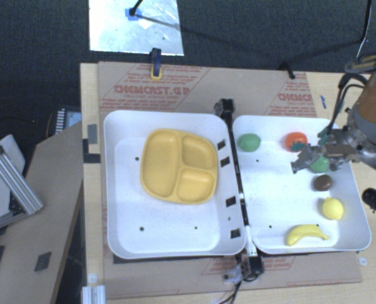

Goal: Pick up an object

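Observation:
The right bin [273, 195] holds several small toy foods: a green round one [249, 142] at the back left, an orange-red one [295, 140] behind the gripper, a brown one [323, 183], a yellow lemon [332, 208] and a banana [306, 234] near the front. My gripper [308, 159] reaches in from the right and sits low over another green piece [321, 165], which it partly hides. Whether it is touching that piece I cannot tell.
The left bin [121, 220] holds a yellow divided plate [178, 166]. A black hinge strip [235, 176] runs between the bins. The arm's grey body [371, 138] hangs over the right bin's far right edge. A cardboard sheet [175, 87] lies under both bins.

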You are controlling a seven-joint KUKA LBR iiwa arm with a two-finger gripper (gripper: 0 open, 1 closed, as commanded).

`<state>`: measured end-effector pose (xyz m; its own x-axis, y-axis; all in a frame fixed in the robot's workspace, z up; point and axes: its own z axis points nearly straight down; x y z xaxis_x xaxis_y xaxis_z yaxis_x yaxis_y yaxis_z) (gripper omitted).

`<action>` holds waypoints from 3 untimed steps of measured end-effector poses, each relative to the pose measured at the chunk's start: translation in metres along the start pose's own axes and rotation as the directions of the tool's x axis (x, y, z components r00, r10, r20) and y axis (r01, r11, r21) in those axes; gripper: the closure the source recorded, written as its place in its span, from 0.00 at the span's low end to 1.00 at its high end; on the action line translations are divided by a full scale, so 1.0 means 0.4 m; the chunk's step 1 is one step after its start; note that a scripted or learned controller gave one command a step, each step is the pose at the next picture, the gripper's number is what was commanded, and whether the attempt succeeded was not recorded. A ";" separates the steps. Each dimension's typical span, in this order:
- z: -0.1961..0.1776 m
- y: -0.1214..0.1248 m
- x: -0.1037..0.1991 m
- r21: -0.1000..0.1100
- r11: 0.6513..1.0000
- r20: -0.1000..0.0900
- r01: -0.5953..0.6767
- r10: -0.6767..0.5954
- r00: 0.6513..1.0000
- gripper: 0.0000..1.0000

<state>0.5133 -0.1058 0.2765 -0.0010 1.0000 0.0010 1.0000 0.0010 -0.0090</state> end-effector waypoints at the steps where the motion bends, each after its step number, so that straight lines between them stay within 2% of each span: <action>1: -0.012 0.002 0.001 -0.009 1.000 0.001 0.002 -0.002 1.000 0.00; 3: 0.286 -0.002 0.027 -0.006 1.000 0.000 0.000 0.000 1.000 0.00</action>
<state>0.5116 -0.0950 0.1623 -0.0007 1.0000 0.0013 1.0000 0.0007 -0.0030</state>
